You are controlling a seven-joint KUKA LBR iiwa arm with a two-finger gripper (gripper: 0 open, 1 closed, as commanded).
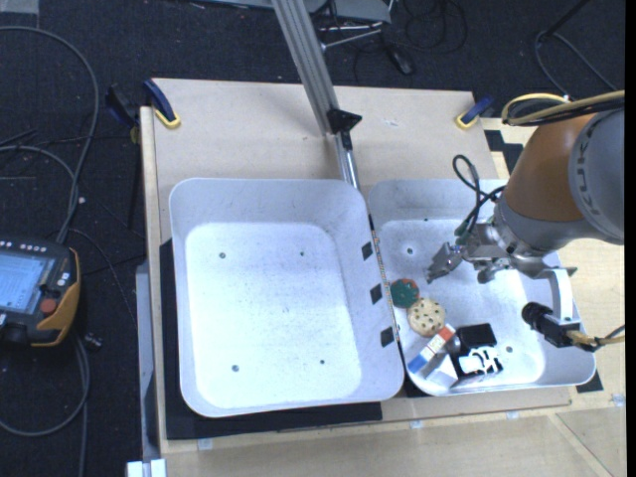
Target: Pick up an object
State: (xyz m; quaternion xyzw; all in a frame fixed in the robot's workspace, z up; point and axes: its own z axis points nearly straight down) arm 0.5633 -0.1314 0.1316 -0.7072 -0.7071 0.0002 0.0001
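no legible text, pendant screen and box markings unreadable

Gripper over right bin, nothing between fingers, jaws look parted. Below it, near bin's left wall: green round piece, tan dotted disc, white tube with red and blue ends, black-and-white block. Left bin beside it. Teach pendant on floor far left.
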